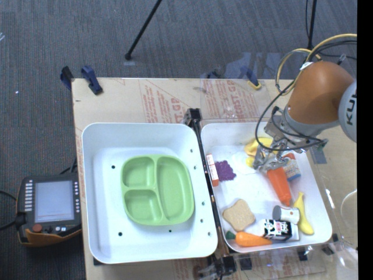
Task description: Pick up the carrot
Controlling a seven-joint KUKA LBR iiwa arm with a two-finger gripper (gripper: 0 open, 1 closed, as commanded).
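Over right bin | end effector (271, 161) lowered (wrist vertical) | touching carrot (280, 186)

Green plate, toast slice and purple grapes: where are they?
Green plate (157, 190), camera view, on the ridge between its compartments.
Toast slice (239, 214), camera view, middle of its face.
Purple grapes (224, 170), camera view, centre of the bunch.

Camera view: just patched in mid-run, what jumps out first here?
The arm's orange wrist band dominates the upper right, with the gripper low in the right bin at the top end of a carrot. A second carrot lies along that bin's front edge, beside a bread slice. In the left bin sits a green divided plate.
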